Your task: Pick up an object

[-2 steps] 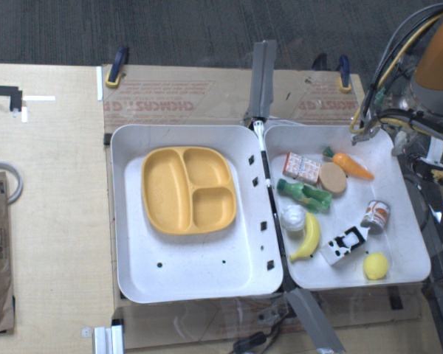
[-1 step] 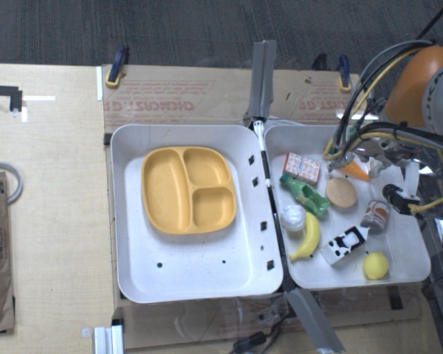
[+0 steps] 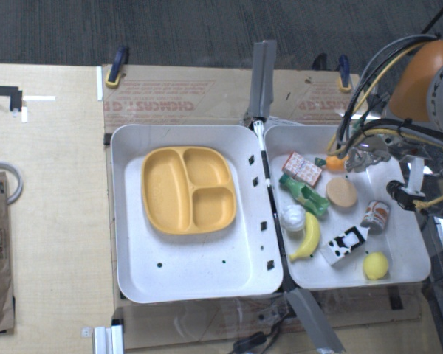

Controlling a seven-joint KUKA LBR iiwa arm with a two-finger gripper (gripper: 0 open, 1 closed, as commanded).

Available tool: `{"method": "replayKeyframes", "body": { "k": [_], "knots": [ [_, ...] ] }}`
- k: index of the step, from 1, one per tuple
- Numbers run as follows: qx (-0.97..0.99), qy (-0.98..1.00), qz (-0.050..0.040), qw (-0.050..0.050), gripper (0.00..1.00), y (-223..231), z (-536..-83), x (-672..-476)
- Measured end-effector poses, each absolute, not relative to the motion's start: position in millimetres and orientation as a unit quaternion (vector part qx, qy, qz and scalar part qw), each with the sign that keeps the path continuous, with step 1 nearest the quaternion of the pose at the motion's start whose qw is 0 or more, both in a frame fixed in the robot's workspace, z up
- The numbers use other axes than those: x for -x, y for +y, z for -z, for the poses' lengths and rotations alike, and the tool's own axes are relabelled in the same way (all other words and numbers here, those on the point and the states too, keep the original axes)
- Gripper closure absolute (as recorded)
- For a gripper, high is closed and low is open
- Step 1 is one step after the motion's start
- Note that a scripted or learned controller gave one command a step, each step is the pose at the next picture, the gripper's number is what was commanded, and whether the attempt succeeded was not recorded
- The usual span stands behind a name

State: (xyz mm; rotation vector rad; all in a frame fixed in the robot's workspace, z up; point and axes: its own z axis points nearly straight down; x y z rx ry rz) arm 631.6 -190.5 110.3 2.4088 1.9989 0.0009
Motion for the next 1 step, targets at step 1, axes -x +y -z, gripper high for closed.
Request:
{"method": "replayKeyframes", "body": {
  "k": [1],
  "knots": [
    [-0.766, 0.642, 0.0008, 0.001, 1.0, -190.1, -204.0, -659.3]
  ]
}}
